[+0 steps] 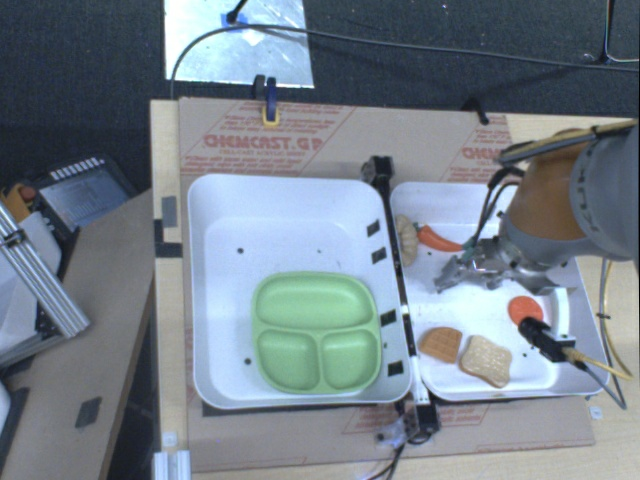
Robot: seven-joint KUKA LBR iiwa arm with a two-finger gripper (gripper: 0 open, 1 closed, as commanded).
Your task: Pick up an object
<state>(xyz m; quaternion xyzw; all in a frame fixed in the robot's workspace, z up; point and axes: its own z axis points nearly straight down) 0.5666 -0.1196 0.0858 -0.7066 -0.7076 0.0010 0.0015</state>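
My gripper (458, 272) hangs low over the middle of the right bin (455, 200), pointing toward the bin's left side. Just beyond it, at the back left of the bin, lies an orange carrot (438, 238), with a tan, bread-like piece (406, 240) against the left wall. An orange-red round object (522, 310) sits to the gripper's right, partly behind the wrist. Near the front of the bin lie a brown cookie (440, 344) and a pale slice of toast (486, 360). I see nothing held in the gripper.
The left bin (215, 268) holds a green divided plate (316, 330). A black divider (392, 268) runs between the bins. The arm (560, 203) covers the right bin's far right side.
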